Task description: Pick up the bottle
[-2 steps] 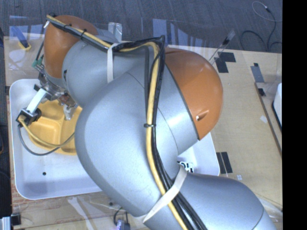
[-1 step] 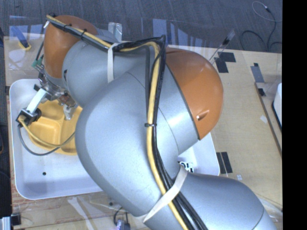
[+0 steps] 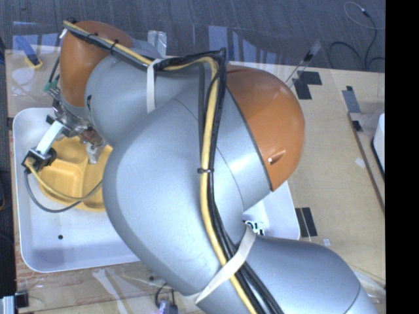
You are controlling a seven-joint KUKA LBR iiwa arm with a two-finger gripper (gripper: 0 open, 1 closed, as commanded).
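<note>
The hand [image 3: 69, 133] sits at the left of the frame, low over the left white bin [image 3: 39, 254], hanging beneath the orange band [image 3: 82, 61] of the wrist; whether it is spread or closed I cannot tell, since the wrist and cabling crowd it, and nothing can be made out in its grasp. Just beneath and beside it lies a yellow object [image 3: 65, 175], rounded and hollow-looking, resting on the bin floor at the left-centre; whether this is the bottle or some other container I cannot say for certain, and no other candidate is visible. A thin dark cable [image 3: 39, 198] loops from the hand across the yellow shape. The grey arm [image 3: 183, 201] sweeps up from the lower right and covers most of both bins; the tan counter [image 3: 334, 149] shows at the right. By my judgement the step in hand is the descent or the grasp itself; the next move calls for a sure closure on the object, then a straight lift clear of the bin wall.
</note>
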